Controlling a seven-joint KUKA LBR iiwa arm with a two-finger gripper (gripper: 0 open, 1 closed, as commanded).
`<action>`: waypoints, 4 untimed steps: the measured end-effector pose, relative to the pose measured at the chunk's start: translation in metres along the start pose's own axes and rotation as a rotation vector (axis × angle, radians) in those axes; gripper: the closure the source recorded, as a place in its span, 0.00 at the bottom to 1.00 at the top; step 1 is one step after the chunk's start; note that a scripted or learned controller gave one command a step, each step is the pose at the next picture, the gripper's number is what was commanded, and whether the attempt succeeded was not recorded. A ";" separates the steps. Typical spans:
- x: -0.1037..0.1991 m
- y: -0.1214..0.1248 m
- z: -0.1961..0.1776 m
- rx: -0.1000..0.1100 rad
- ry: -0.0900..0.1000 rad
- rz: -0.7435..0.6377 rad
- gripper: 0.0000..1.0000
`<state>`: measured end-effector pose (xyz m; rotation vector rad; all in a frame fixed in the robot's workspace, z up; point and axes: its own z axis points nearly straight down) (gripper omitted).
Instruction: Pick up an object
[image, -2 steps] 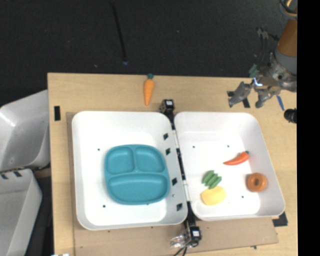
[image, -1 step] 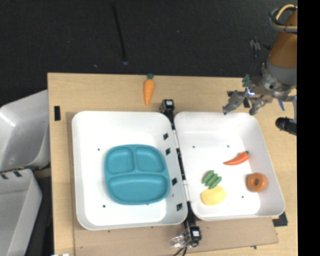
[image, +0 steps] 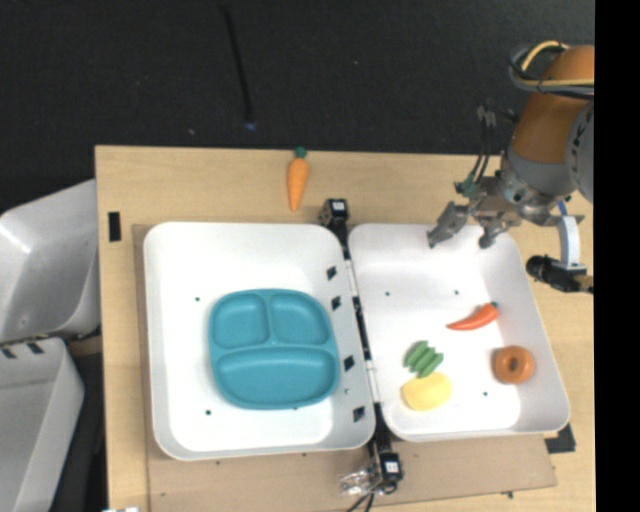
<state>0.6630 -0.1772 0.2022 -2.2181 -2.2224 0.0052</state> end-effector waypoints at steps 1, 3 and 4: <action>-0.004 -0.002 0.062 -0.001 -0.001 0.002 0.00; -0.013 -0.003 -0.015 -0.011 -0.002 0.003 1.00; -0.015 -0.002 -0.071 -0.012 -0.002 0.000 1.00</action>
